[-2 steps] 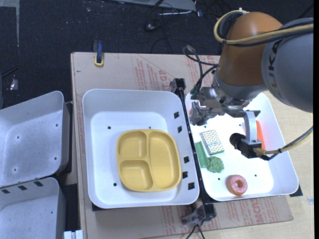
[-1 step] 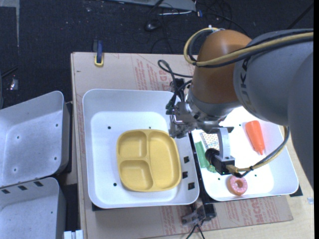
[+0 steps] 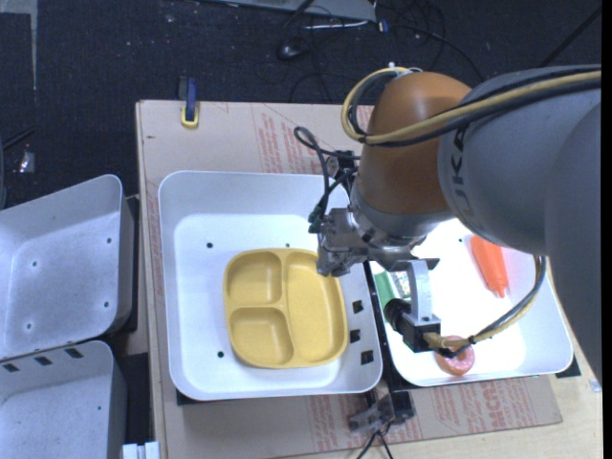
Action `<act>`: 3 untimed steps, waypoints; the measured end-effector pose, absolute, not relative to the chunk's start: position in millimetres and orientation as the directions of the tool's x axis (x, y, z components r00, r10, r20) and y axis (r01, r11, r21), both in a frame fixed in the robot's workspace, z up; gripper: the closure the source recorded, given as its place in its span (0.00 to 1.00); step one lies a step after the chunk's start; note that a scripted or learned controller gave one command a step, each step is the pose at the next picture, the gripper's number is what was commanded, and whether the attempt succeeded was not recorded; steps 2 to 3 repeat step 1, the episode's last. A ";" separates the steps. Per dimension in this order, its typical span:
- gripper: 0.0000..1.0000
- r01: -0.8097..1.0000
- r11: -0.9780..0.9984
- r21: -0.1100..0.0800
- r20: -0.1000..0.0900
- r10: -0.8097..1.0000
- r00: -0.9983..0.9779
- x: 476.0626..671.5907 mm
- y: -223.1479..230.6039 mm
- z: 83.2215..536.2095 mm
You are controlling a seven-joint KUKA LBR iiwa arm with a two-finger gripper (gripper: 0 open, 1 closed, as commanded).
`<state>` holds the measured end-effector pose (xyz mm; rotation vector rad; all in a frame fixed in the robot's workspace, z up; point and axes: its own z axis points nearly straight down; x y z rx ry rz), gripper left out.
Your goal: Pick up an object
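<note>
two white bins sit side by side on a brown counter (image 3: 249, 137). the left bin (image 3: 191, 208) has a yellow tray (image 3: 284, 307) lying flat in it. the tray has three parts, one long part on the right side and two smaller parts on the left. the tray sits near the front of that bin, close to the wall shared with the other bin.

the right bin (image 3: 550, 338) is very bright. an orange carrot (image 3: 491, 265) lies in it, toward the far right side, pointing up and down in the view. a small round pink thing (image 3: 457, 357) that looks like a donut lies near the front edge of that bin. a bit of a green thing (image 3: 390, 283) peeks out next to the robot's black parts, near the middle wall. i cannot tell what it is.

the big grey arm (image 3: 535, 142) comes in from the right. its round orange part (image 3: 406, 142) hangs over the middle wall between the two bins. yellow and black cables loop around it. the gripper (image 3: 335, 253) hangs just above the top right corner of the yellow tray. i cannot tell if it is squeezed or let go, as it is hidden under the arm, and i cannot see anything held in it.

a blue and yellow clip (image 3: 191, 103) sits at the back left corner of the counter.
</note>
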<state>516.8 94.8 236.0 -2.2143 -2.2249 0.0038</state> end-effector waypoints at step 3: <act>0.00 1.000 0.001 -0.002 0.000 1.000 -0.001 517.5 93.7 236.3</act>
